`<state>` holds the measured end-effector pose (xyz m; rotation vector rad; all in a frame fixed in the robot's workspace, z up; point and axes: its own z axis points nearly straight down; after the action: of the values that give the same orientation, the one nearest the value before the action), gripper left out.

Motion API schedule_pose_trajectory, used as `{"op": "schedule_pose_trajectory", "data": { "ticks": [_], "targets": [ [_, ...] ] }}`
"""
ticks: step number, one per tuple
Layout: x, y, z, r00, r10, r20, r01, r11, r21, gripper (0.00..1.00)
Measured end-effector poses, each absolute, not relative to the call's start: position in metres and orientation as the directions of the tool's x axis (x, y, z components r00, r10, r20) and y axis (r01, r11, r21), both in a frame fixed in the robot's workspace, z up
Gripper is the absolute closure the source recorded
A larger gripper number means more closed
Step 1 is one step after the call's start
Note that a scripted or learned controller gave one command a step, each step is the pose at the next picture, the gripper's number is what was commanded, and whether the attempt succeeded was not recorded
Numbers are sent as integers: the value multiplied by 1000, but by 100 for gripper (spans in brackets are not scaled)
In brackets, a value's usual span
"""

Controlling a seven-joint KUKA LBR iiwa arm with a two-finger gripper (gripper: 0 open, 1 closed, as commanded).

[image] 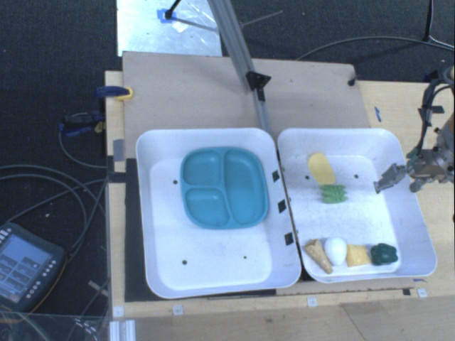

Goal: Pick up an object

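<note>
Grey gripper (pixel 404 177), arm cut off rightward

Bearing two shallow white bins side by side on the pale wooden table (pixel 234 94). Sitting closest to the pincer (pixel 399 178), the right bin (pixel 409 222), its right rim passing just under the pincer. Lying beyond it, away from the pincer, the left bin (pixel 213 258). Clinging to the table's far-left edge, well apart from the pincer, a blue and yellow clamp (pixel 114 91).
</note>
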<state>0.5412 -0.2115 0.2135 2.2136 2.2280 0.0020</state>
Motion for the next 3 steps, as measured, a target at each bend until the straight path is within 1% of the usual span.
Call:
{"op": "schedule_pose_trajectory", "data": {
  "ticks": [1,2,3],
  "targets": [
    [541,-211,214,-6,1000,0,1000,6,2,0],
    [550,-211,156,-3,1000,1,1000,3,-3,0],
    [554,-212,94,-1,1000,1,1000,1,-3,0]
  ]
}}
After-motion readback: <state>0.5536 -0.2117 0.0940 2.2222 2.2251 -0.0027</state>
